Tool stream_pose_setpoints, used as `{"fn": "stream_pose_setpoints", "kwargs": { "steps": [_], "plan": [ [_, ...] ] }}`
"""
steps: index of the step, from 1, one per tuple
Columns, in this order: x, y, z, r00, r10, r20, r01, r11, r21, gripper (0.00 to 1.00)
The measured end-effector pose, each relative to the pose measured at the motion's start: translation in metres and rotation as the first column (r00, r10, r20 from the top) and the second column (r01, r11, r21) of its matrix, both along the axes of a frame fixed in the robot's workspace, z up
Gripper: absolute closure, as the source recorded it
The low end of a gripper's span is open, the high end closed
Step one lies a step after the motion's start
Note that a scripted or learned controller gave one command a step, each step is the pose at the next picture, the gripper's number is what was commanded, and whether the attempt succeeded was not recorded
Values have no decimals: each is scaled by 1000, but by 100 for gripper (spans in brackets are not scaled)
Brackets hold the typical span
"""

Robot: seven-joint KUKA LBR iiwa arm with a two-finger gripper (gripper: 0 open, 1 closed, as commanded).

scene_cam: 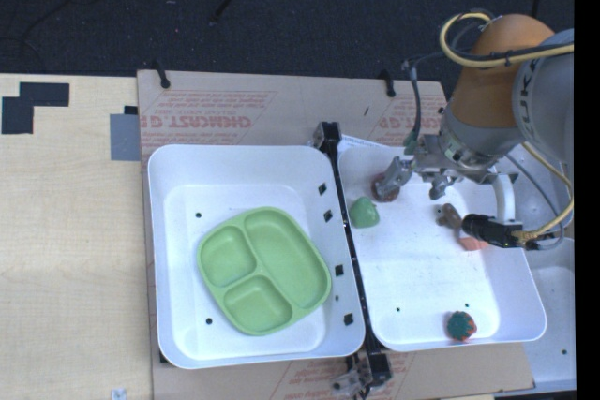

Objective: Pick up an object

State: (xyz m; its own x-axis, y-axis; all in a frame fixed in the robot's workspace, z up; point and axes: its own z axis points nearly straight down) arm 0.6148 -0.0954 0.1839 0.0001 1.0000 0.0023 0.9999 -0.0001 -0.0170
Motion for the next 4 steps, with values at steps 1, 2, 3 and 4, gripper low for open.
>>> {"fn": "stream_pose_setpoints", "kwargs": {
  "steps": [1, 2, 3, 4],
  "plan": [
    [3, 0, 8, 1000, 2, 14, -2, 1000, -1, 0],
    [-4, -8, -45, 1000, 0, 9, 0, 1000, -1, 0],
    [1, -13, -64, 999, -4, 32, 4, 1000, -10, 0],
    [-2, -13, -59, 1000, -8, 22, 8, 1000, -6, 100]
  ]
}}
